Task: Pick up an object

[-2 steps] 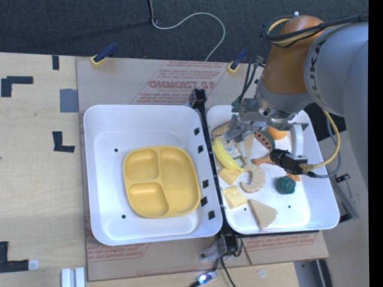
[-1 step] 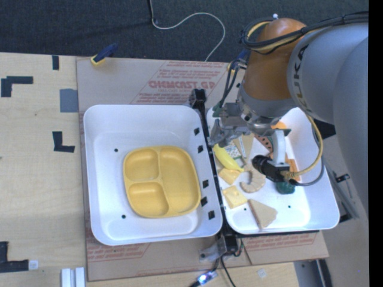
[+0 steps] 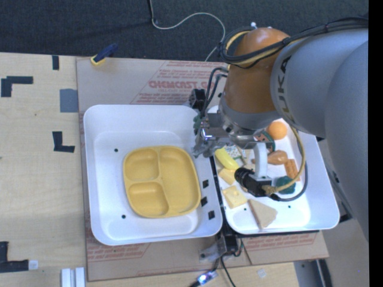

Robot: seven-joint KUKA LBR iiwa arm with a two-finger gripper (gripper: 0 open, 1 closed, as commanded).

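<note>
The counter (image 3: 36,160) carries both bins, and the grey arm (image 3: 323,76) with its orange band reaches in from the far side of the yellow divided plate (image 3: 161,181). That plate lies flat in the left bin (image 3: 96,118), with nothing on it. The right bin (image 3: 323,202), just beyond the plate's right edge, holds all the small pieces.

The claw (image 3: 222,141) hangs low between the plate and those pieces, its tips hidden under the wrist, so I cannot tell whether it is released or clenched, and nothing is seen in its grasp.

Right of the plate and nearest the camera lies a pale wedge (image 3: 262,213), with a flat cheese-like square (image 3: 234,196) between it and the plate. An orange ball (image 3: 277,129) sits further right.

The likeliest target is the short yellow curved piece (image 3: 226,158), just right of the plate and close under the claw. It looks like light, stiff, glossy toy plastic: not fragile, but apt to slip. It is best pinched across its narrow middle
</note>
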